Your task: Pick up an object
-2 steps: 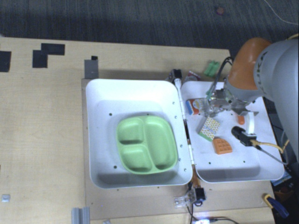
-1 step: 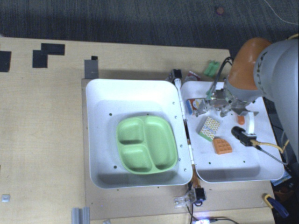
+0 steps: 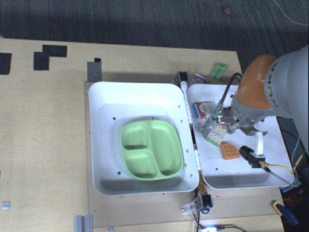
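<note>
Two white bins fill our bench: the left bin (image 3: 99, 129) cradles a green divided tray (image 3: 151, 149); at three o'clock, our arm (image 3: 275, 88) lowers its gripper (image 3: 217, 122), grip unreadable, over an orange waffle-like piece (image 3: 230, 151).

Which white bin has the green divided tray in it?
The left shallow white bin: the green three-compartment tray lies flat in it. The right white bin holds small items, an orange piece among them.

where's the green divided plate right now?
The green divided plate lies flat in the left bin, roughly centred, across the divider from the right bin where the arm is working.
</note>
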`<act>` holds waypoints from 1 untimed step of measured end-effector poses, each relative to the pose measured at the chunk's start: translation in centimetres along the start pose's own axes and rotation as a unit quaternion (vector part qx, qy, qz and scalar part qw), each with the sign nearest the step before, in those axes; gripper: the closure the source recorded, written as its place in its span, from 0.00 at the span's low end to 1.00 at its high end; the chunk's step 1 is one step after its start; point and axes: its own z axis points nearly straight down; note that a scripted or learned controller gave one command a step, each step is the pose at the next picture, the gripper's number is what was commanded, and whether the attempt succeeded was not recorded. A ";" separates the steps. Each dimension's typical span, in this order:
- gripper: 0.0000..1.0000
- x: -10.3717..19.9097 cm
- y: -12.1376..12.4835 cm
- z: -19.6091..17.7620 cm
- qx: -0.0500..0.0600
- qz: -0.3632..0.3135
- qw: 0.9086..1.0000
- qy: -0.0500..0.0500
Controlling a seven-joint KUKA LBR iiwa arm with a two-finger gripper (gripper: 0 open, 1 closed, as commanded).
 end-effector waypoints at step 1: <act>1.00 0.0 0.2 -1.2 -0.003 0.000 1.000 0.000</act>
